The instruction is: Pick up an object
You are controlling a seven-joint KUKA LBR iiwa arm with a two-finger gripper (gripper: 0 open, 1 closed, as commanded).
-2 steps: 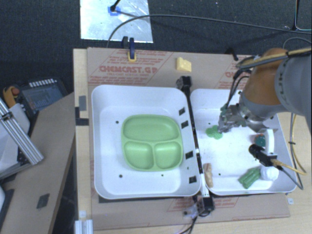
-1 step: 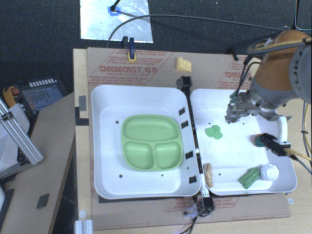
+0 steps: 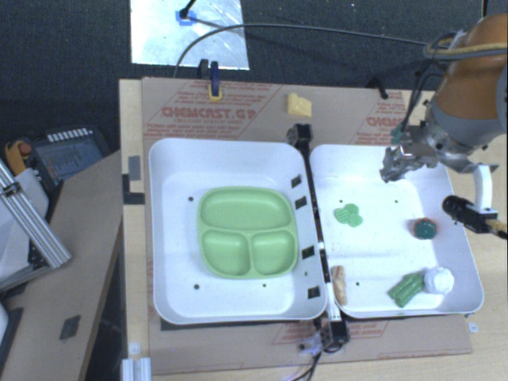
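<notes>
Nearest the camera, a green bottle (image 3: 418, 285) with a white cap is lying at the right bin's (image 3: 373, 159) front edge. My claw (image 3: 394, 167) is hovering over that bin's far right part, well apart from the bottle; I cannot tell its state. A small green piece (image 3: 348, 214) is sitting near the bin's middle, a teal ball (image 3: 425, 228) toward its right wall.

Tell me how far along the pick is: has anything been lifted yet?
Nothing looks lifted. The gripper hangs over the back of the right bin, with nothing seen between its fingers. The green toy, teal ball, green-and-white bottle and tan piece all lie on the bin floor; the green plate sits in the left bin. Descent, grasp and lift remain.
</notes>
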